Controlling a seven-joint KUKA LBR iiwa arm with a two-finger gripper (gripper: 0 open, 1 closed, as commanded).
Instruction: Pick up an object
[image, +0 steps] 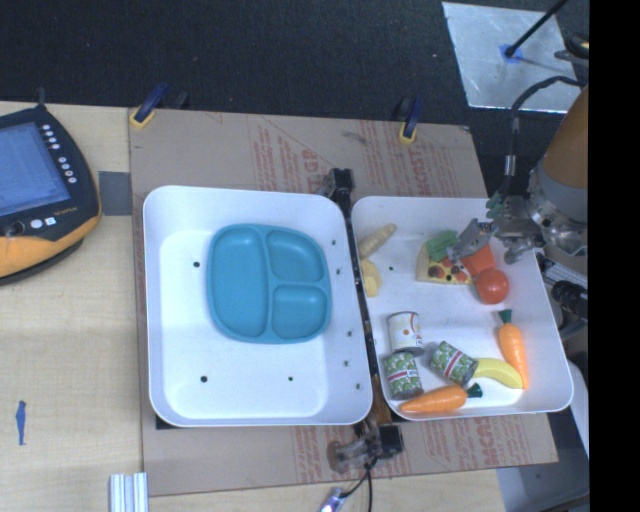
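Gripper (490, 235) sits low over the upper right part of the right bin (545, 405), the arm entering from the right edge of the camera view. Its state cannot be told from this angle, nor whether anything is caught in it. Directly beside and below it lie a red tomato (491, 286) and a pizza slice (443, 271) with a green item (440, 245) just above the slice; the tool looks close to or touching this cluster, contact uncertain. Elsewhere in the right bin: a pale banana-like piece (378, 239) near the top left, a small white cup (404, 328) mid-bin, two green cans (402, 372) and (452, 362) side by side lower down, a yellow banana (498, 373), one carrot (512, 348) at the right wall and another carrot (434, 401) along the bottom wall. Left bin (165, 300) holds a blue divided plate (268, 283). A teach pendant (35, 195) rests on the bench at far left.
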